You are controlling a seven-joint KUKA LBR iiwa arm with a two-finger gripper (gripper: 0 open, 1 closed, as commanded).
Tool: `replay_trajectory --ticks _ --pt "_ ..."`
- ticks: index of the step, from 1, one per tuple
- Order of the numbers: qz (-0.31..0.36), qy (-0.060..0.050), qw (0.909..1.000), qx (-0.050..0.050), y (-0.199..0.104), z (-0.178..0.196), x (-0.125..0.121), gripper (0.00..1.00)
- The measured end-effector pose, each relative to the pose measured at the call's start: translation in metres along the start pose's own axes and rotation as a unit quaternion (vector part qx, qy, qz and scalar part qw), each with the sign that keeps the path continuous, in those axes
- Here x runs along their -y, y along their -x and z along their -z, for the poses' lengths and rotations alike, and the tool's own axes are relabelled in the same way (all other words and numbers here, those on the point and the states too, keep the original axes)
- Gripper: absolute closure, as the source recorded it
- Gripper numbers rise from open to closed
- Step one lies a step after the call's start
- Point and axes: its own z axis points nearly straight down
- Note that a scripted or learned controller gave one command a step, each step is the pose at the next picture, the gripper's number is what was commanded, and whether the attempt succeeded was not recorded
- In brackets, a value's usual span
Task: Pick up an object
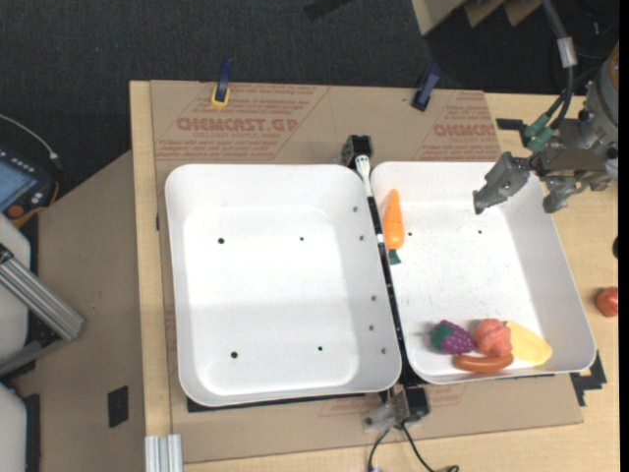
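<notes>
The task names no one object, and the candidates all lie in the white shallow plastic bin on the right (511,264). An orange plastic carrot with a green tip (393,219) lies lengthwise against that bin's left wall, in the upper middle of the frame. At the bin's lower edge, toward the lower right of the frame, four toys crowd together: a purple bunch of plastic grapes (451,337), just right of it a reddish-orange lumpy toy fruit (494,335), a yellow rounded toy piece (532,346) touching that on the right, and a red-orange sausage-shaped toy (483,363) lying along the front of the group.

The grey two-fingered pincer (518,201) hangs at the upper right of the frame over the far right part of that bin, its fingers spread apart with nothing between them (one dark finger points down-left, the other sits near the bin's right wall). It is well apart from both the carrot and the cluster.

The white shallow plastic bin on the left (265,283) sits beside the first, the two touching along a black seam. Both rest on a brown cardboard sheet (256,116) laid on the pale wooden surface (600,254), where a small orange-red object (607,302) lies at the right edge of the frame.
</notes>
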Motion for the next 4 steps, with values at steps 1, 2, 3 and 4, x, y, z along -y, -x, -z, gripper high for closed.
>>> replay_trajectory --ticks 1,2,3,4 --pt "-0.002 -0.016 0.9999 -0.001 -0.037 -0.208 0.001 0.00" --pt "-0.008 -0.002 1.0000 0.004 0.081 -0.132 -0.007 0.00" --pt "0.002 0.003 1.0000 -0.001 -0.006 -0.001 -0.021 0.00" --pt "0.002 0.002 1.0000 -0.002 -0.066 0.116 0.000 0.00"
